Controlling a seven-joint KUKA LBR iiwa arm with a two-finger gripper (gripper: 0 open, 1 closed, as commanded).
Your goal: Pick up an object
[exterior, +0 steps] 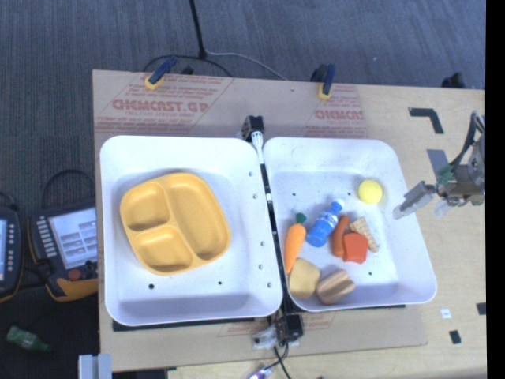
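Note:
The right bin [394, 164] holds a pile of toy food. A yellow ball [370, 191] lies toward its right side. Left of the ball and lower come a blue bottle [323, 226], a carrot [293, 245], a red sausage [340, 235], an orange-red block [354, 248] and a tan wafer [365, 232]. A beige bun [304, 277] and a brown roll [335, 287] sit at the near wall. My gripper [418, 197] hangs at the bin's right rim, to the right of the ball and apart from every object.
A yellow divided plate [173, 221] lies in the left bin [118, 172]. Two clamps [160, 72] [324, 81] grip the board's far edge. A black fitting [253, 126] stands between the bins at the back. A teach pendant [67, 247] rests on the floor to the left.

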